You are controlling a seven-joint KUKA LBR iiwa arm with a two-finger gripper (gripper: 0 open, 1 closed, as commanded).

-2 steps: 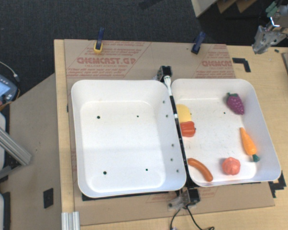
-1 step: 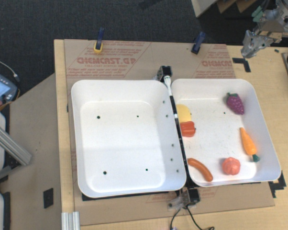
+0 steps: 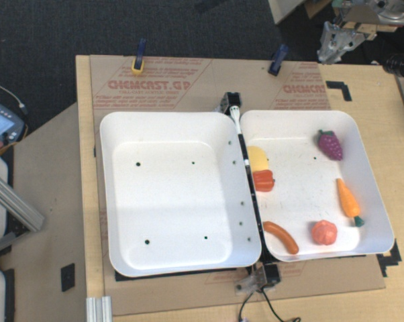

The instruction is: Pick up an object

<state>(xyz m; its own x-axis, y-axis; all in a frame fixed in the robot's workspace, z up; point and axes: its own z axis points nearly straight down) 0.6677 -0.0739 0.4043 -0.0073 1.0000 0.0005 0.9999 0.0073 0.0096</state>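
A robotics lab: clamped cardboard-covered bench [image 3: 188, 79], two white bins [image 3: 115, 180], loose cables [image 3: 256, 307]

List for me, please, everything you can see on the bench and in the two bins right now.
bins: 2, white, side by side on the bench; left bin, right bin
grapes: 1 bunch, purple, right bin, far right corner
carrot: 1, orange, right bin, along right wall
tomato: 1, red, right bin, near edge
sausage: 1, orange-red, right bin, near left corner
yellow item: 1, right bin, against left wall
red-orange item: 1, right bin, touching the yellow one
clamps: 2, blue, bench far edge;
claw: 1, grey, top right, beyond the bins
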